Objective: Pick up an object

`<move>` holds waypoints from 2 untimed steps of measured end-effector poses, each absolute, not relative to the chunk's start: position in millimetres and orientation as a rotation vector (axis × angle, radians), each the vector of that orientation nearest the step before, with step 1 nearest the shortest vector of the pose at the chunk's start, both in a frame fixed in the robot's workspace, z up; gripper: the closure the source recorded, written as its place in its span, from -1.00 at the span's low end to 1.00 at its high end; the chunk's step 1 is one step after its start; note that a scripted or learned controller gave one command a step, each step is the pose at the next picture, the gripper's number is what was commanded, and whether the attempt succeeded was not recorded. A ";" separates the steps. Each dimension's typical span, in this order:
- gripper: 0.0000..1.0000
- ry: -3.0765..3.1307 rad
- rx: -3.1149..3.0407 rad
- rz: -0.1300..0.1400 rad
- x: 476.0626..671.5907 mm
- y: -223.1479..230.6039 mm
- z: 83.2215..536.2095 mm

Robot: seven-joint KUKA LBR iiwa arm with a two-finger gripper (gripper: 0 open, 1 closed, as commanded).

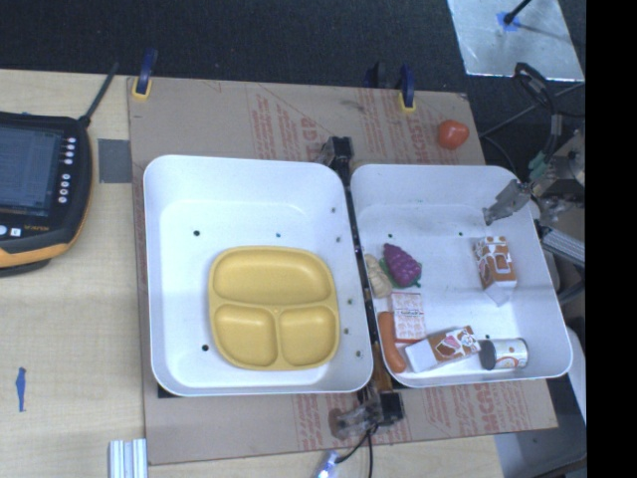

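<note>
The right bin (pixel 438 197) holds several small items. A purple grape bunch (pixel 401 264) lies near its left wall beside a beige piece (pixel 375 273). Below them are a pink-and-white packet (pixel 407 315), an orange sausage-like piece (pixel 390 345), a brown-and-white carton (pixel 450 348) and a small can (pixel 508 354) on its side. A brown-and-white snack packet (pixel 495 262) lies at the right. My gripper (pixel 504 204) reaches in over the bin's upper right part, just above that packet and apart from it. Nothing shows in its grasp.
The left bin (pixel 179 207) bears a yellow divided plate (pixel 272 307). A red tomato-like ball (pixel 453 133) sits on the cardboard beyond the right bin. An orange-edged control tablet (pixel 35 187) lies at the far left. Clamps and cables line the board's edges.
</note>
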State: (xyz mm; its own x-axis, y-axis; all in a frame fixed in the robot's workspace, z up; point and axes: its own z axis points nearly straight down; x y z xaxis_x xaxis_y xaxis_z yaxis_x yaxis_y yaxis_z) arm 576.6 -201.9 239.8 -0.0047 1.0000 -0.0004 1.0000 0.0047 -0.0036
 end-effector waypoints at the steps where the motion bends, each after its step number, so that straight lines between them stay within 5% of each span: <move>1: -1.00 -2.226 -2.211 0.007 627.3 -121.8 175.8; 2: -1.00 -2.224 -2.214 0.008 600.3 -106.6 117.1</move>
State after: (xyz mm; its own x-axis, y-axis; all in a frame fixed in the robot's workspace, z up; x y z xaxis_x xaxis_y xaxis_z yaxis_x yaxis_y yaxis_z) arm 600.3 -106.6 117.1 -0.0044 1.0000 -0.0012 1.0000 0.0044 -0.0057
